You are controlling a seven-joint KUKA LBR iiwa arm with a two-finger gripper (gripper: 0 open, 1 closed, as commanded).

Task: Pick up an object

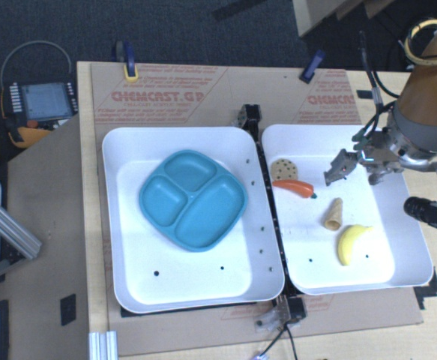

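I judge the pick not yet done: my tool hangs over the right bin near its far edge, fingers spread, with nothing between them. The carrot lies just beside the bin's left wall, the cookie touching it, the cone mid-bin, the banana nearer the front edge. The middle offers room; the carrot sits tight against the wall.
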